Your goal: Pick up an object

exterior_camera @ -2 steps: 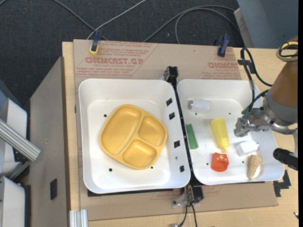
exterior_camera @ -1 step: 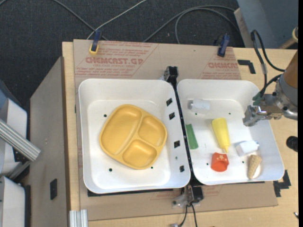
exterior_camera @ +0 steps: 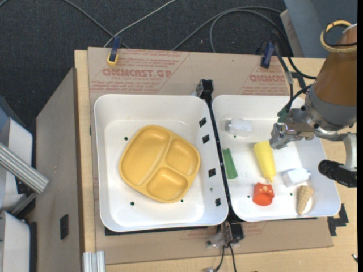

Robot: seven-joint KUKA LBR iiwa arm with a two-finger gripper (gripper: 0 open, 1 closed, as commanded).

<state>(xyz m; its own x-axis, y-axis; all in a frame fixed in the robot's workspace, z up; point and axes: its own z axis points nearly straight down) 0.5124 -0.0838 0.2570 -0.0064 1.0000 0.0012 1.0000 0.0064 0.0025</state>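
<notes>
- I was in the approach step: my tool (exterior_camera: 282, 134) hung over the right bin (exterior_camera: 329, 208), near its back half, and nothing sat between its fingers that I could make out.
- Whether those fingers stood apart or together I could not tell; the wrist hid most of them from above.
- The candidates all lay in that same bin. A yellow banana-like piece (exterior_camera: 264, 159) lay just beside and below my tool, its upper end the closest thing to me.
- A green stick (exterior_camera: 229, 162) lay along the bin's left wall, a small red-orange object (exterior_camera: 262, 194) sat near the front just past the yellow piece's lower end, a white block (exterior_camera: 295, 177) sat to the right of the yellow piece, and a tan cone-shaped item (exterior_camera: 304, 199) lay near the front right corner.
- A pale clear item (exterior_camera: 239, 126) rested near the back wall.
- The left bin (exterior_camera: 108, 208) held a yellow divided tray (exterior_camera: 160, 163), well apart from me.
- I judged the yellow piece the natural target: the next move called for centring over its middle, turning the fingers across its narrow width, and descending straight.
- The white block nearby left little spare room on that side.
</notes>
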